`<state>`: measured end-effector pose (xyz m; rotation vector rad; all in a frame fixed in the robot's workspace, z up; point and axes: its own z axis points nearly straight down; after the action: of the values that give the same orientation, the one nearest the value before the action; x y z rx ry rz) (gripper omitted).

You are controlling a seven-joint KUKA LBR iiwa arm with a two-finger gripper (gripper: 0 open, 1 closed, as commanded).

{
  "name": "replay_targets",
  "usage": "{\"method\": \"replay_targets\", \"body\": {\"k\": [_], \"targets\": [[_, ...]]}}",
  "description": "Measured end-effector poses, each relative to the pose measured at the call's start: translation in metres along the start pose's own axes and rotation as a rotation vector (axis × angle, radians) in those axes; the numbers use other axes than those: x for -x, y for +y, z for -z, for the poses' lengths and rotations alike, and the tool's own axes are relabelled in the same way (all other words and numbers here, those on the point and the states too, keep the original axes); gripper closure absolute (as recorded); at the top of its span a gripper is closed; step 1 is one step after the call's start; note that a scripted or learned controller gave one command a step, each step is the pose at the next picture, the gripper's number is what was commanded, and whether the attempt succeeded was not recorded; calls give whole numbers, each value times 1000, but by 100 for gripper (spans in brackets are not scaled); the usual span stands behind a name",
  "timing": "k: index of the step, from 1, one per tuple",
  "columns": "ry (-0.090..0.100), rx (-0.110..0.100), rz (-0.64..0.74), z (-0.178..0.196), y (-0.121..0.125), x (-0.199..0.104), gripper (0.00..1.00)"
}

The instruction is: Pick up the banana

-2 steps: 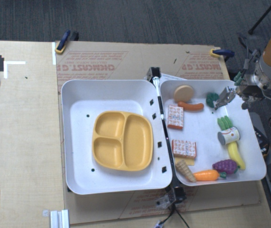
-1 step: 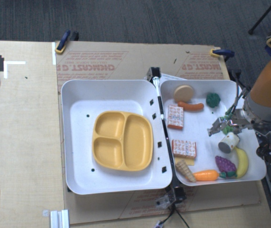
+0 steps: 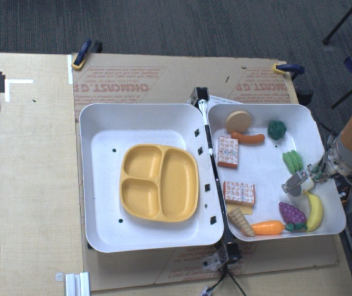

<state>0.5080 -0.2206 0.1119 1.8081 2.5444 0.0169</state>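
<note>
Bench, two white bins side by side. Pincer (image 3: 296, 182) sits low in the right bin (image 3: 262, 165), by its right wall; open or closed, can't tell. Banana (image 3: 315, 211) lies just nearer, untouched, beside grapes (image 3: 291, 213). Probably lining up the grab.

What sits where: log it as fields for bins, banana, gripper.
left bin: holds yellow divided plate
right bin: holds banana and other toy foods
banana: view's lower-right corner of right bin, beside purple grapes
gripper: over right bin, close by banana's upper end
task state: banana lying in bin
</note>
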Motion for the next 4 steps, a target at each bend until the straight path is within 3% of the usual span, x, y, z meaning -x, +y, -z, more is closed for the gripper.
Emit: {"method": "replay_targets", "body": {"k": [1, 2, 3, 4], "targets": [[-24, 11, 162, -6, -16, -12, 0], [-39, 23, 158, 8, -12, -7, 100], [-26, 8, 273, 0, -12, -10, 100], [11, -16, 352, 67, 47, -66, 100]]}}
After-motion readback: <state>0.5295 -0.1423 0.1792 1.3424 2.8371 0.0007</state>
